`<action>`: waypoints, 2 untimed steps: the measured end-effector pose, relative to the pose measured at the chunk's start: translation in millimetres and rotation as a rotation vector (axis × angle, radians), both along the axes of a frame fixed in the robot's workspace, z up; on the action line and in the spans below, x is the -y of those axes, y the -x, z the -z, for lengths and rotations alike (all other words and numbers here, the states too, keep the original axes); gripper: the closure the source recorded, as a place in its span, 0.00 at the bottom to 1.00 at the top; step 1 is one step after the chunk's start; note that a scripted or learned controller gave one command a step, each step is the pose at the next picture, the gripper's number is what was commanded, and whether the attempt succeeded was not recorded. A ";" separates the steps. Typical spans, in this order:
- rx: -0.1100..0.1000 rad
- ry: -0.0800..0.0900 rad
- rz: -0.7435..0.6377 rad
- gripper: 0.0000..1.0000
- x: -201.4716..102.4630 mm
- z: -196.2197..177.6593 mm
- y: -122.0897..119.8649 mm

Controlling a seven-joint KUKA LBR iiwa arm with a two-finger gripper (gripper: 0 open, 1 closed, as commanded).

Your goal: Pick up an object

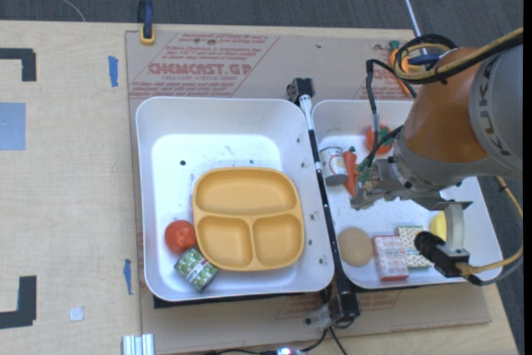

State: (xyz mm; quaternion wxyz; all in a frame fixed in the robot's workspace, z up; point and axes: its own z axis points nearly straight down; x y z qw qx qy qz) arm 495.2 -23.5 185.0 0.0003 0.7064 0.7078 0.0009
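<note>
My gripper (364, 192) hangs low over the middle of the right bin (490, 239), on the grey arm with its orange band. Just left of it an orange carrot (351, 168) lies lengthwise, beside a small silver can (333, 163). Nearer the front of this bin are a tan round bun (356, 246), a red box (391, 257) and a pale patterned box (411, 244). A yellow piece (437, 223) peeks out from under the arm. Another orange and green item (371, 138) sits at the back, partly hidden.
The left bin (158, 179) holds a yellow three-part plate (248, 216), a red tomato (179, 235) and a green patterned box (195, 268) at its front left corner. A black divider rail (316, 170) runs between the two bins.
</note>
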 end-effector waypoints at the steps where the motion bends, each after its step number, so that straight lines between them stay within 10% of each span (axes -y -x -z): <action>1: -0.002 0.001 0.002 1.00 81.7 11.7 15.6; 2: 0.000 0.001 0.001 1.00 21.8 0.3 -13.9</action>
